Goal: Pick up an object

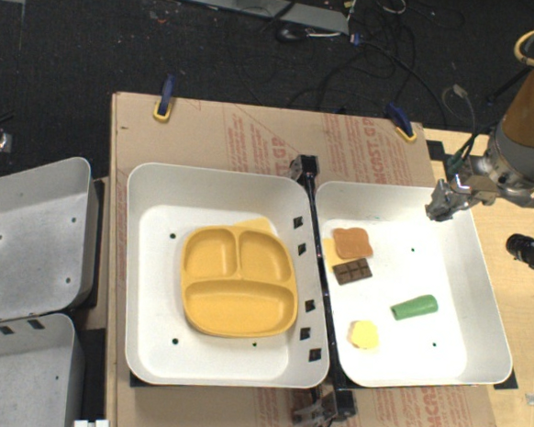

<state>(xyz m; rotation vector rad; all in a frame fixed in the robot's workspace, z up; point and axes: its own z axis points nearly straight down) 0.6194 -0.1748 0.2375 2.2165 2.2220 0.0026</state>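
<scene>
The right bin point(481, 299) holds several small items: a tan toast-like piece point(351, 242), a dark brown chocolate bar point(353, 272), a green cylinder point(414, 307) and a small yellow piece point(363, 334). My gripper point(442, 206) hangs over the bin's far right corner, well away from all of them, with nothing seen between its fingers. Whether it is open is unclear from here. The left bin point(154, 245) carries a yellow divided tray point(239, 282).
The bins sit on a cardboard sheet point(255, 133) held by two blue-and-yellow clamps point(165, 99) at the back. Grey metal panels point(26, 235) lie at the left. Cables run across the dark floor behind.
</scene>
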